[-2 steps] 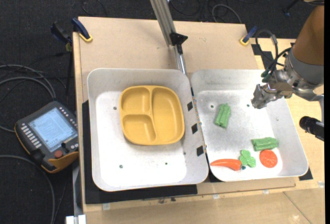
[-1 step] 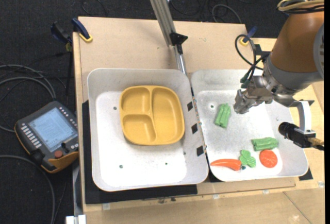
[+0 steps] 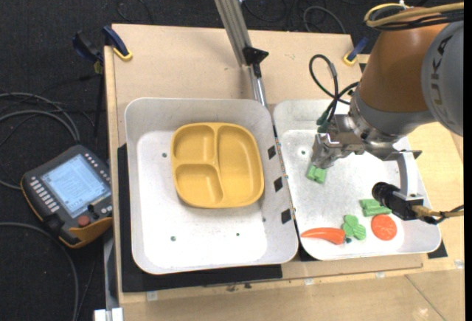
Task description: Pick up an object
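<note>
In the right bin (image 3: 413, 244) a small green block (image 3: 317, 175) lies near the left wall. My gripper (image 3: 323, 162) hangs right over it, its tip at the block's top edge; whether it touches the block I cannot tell. Along the bin's front lie an orange carrot-like piece (image 3: 323, 235), a green leafy piece (image 3: 355, 227), a red-orange round piece (image 3: 383, 227) and a green flat piece (image 3: 373, 206).
A yellow divided plate (image 3: 217, 164) sits in the left bin (image 3: 147, 187). The arm's grey and orange body (image 3: 405, 83) covers the right bin's back right part. A black fitting with a cable (image 3: 391, 198) hangs over the right side. A metal pole (image 3: 230, 6) slants over the bench's back.
</note>
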Robot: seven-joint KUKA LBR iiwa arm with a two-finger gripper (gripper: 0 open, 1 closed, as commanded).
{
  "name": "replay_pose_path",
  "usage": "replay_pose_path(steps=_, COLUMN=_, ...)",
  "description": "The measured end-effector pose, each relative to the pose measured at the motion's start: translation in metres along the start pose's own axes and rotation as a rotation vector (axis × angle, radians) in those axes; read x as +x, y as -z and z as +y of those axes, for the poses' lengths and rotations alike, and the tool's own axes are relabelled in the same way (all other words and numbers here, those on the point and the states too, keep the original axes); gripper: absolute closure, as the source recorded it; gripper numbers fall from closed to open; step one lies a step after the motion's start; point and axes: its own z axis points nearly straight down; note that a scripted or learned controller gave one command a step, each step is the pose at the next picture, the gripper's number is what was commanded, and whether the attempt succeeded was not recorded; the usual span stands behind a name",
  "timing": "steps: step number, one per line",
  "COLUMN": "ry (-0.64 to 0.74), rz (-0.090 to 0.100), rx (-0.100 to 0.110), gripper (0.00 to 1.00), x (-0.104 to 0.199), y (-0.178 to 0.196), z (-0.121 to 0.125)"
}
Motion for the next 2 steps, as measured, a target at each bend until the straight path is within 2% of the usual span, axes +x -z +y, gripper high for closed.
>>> replay_pose_path(steps=1, ry=0.000, rz=0.000, rx=0.000, gripper=1.00, x=0.050, y=-0.006, z=-0.008)
replay_pose_path(steps=2, ry=0.000, rz=-0.001, rx=-0.002, gripper=1.00, x=0.098, y=-0.016, z=0.003)
